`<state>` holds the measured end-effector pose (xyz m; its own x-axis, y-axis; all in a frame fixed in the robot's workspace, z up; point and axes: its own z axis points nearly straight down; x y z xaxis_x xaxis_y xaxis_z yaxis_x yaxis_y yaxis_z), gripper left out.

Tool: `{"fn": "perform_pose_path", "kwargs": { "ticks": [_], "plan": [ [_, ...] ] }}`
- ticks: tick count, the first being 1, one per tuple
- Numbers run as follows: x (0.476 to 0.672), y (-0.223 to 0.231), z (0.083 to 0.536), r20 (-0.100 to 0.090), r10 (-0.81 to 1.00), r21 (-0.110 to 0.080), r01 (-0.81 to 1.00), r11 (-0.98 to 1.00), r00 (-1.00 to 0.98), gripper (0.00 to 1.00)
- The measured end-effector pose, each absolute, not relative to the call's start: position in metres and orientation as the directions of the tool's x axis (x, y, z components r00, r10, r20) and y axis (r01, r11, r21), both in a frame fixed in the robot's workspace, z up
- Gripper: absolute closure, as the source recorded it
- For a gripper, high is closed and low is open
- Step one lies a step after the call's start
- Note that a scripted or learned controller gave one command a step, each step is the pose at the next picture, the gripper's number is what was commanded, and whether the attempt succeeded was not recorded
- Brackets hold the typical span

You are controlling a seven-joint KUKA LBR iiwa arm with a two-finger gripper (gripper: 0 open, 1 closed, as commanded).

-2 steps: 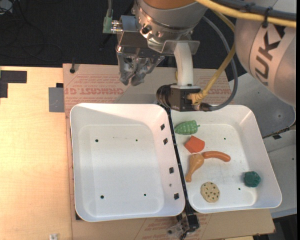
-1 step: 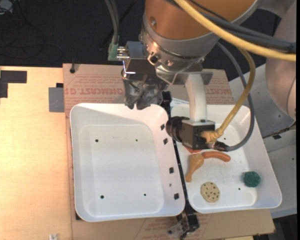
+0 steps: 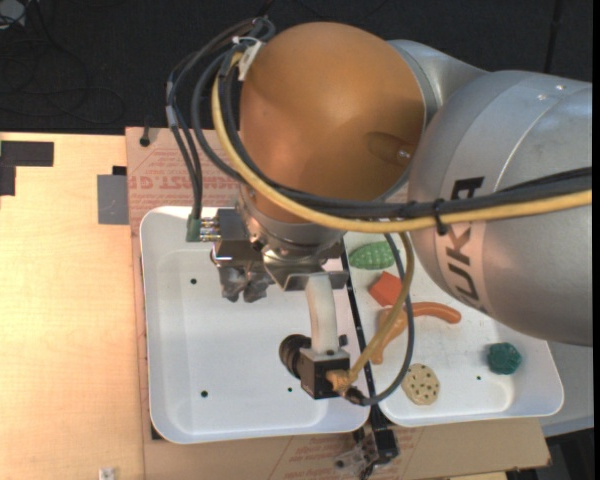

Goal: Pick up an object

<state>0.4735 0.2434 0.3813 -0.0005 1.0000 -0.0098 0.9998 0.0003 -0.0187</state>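
Looming over most of the view, the grey arm (image 3: 500, 198) curves down with its glossy orange band (image 3: 325, 108) and a bundle of black and yellow cables looped around it. Its gripper (image 3: 245, 286) hangs low over the left bin (image 3: 170, 368), a smooth, shallow white plastic tray with rounded corners and a few small dark dots on its floor. The metal fingers (image 3: 238, 284) are dark and blocky; whether they are apart or together cannot be told from this angle, and nothing shows between them. A pale bracket runs down from the wrist to a small black and tan block (image 3: 315, 366) over the left bin's floor near the divide.

All the loose things lie in the right bin (image 3: 540, 403). A green, bumpy oval piece (image 3: 372, 257) sits near the far edge, with an orange-red blocky piece (image 3: 385, 289) just beside it. An orange curved strip (image 3: 435, 313) lies near the middle. A round tan cookie with dark spots (image 3: 420, 384) rests near the front edge, and a dark teal lumpy object (image 3: 503, 357) lies well apart to the right.

Both bins rest on brown cardboard (image 3: 160, 173) with red print, set on a pale wooden table (image 3: 55, 308) that bears black rectangular marks. Behind it the room is dark, with cables trailing.
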Motion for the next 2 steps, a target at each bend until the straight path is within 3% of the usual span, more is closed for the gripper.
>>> {"fn": "perform_pose_path", "kwargs": {
  "ticks": [1,2],
  "plan": [
    [0.484,0.241,0.236,-0.011,1.000,-0.020,1.000,-0.001,0.001,1.00],
    [0.489,0.173,0.193,-0.007,1.000,-0.011,1.000,-0.008,0.008,1.00]
  ]
}}
